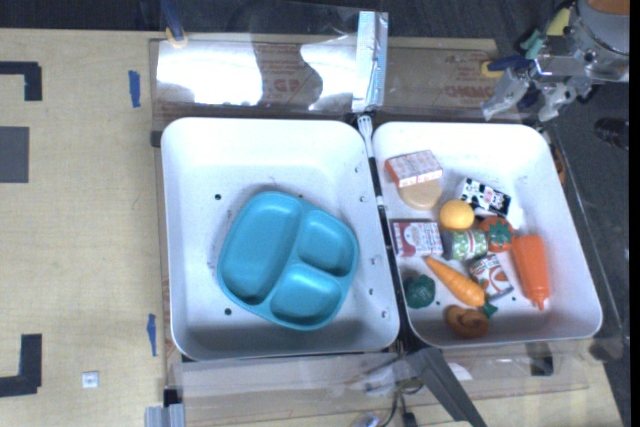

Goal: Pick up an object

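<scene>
A blue divided plate (288,260) is lying in the left bin (190,155), tilted slightly. In the right bin (570,215), toy food is sitting in a cluster: a small carton (414,168), a yellow lemon (457,215), a black-and-white box (486,198), a carrot (455,281) and an orange bottle (532,269) nearest the right wall. The gripper (520,95) is hovering above the bench beyond the right bin's far right corner, grasping nothing; whether its fingers are released or clenched, I cannot tell.
</scene>
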{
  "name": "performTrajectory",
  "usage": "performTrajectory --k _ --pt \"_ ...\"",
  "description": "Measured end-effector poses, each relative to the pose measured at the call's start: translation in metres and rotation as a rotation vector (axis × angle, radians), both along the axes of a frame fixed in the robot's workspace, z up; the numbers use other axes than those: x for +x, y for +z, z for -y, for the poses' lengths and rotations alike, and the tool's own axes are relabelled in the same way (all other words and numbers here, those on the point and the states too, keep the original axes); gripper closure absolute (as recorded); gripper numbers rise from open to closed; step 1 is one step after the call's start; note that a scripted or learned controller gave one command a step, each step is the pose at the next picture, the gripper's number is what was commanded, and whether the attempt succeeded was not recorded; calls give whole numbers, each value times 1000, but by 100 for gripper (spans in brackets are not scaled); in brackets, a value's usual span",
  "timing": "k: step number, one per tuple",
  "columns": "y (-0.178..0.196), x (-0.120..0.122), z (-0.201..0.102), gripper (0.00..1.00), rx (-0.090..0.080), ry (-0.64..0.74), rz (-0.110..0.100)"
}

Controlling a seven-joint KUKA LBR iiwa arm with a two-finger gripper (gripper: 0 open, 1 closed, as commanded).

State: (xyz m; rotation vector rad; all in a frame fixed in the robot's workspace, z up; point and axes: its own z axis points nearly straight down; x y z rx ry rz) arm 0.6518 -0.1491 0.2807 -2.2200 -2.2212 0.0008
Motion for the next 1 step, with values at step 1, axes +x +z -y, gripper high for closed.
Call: performTrajectory --k 1 --pt "-125 -42 -31 0 1 216 -4"
